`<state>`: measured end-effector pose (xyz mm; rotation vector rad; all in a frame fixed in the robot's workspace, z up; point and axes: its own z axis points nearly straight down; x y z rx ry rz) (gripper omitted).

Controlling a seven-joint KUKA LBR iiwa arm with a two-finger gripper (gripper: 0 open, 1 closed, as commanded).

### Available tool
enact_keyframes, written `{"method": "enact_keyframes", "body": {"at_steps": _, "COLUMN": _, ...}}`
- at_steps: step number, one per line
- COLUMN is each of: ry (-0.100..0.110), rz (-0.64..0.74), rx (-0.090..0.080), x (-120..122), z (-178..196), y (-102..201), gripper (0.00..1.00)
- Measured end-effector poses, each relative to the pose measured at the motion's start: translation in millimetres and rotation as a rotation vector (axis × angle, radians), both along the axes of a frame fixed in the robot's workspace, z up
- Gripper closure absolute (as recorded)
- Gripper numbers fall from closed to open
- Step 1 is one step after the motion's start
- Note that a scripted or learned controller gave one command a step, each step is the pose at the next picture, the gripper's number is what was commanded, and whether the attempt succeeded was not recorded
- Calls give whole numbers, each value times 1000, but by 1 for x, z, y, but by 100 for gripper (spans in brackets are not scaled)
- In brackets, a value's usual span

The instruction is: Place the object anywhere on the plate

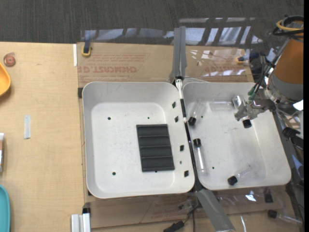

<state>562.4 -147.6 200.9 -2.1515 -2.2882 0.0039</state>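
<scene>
You see the tool (pixel 246 111) hanging near the right bin's (pixel 270 178) far right corner, and you cannot tell how it is set. The bin floor in front of it is open. Clear tubes with black caps lie there: one (pixel 199 154) along the left wall, another (pixel 240 174) near the front. The left bin (pixel 96 129) holds a black ridged plate (pixel 155 147) at its middle, with bare floor all round it.
</scene>
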Motion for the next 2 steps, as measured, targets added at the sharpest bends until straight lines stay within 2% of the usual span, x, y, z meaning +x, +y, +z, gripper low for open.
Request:
{"method": "enact_keyframes", "body": {"at_steps": 1, "ry": 3, "rz": -240, "rx": 1, "x": -50, "z": -69, "y": 43, "gripper": 100}}
{"method": "enact_keyframes", "body": {"at_steps": 2, "ry": 1, "rz": -295, "rx": -2, "x": 22, "z": -10, "y": 95, "gripper": 100}}
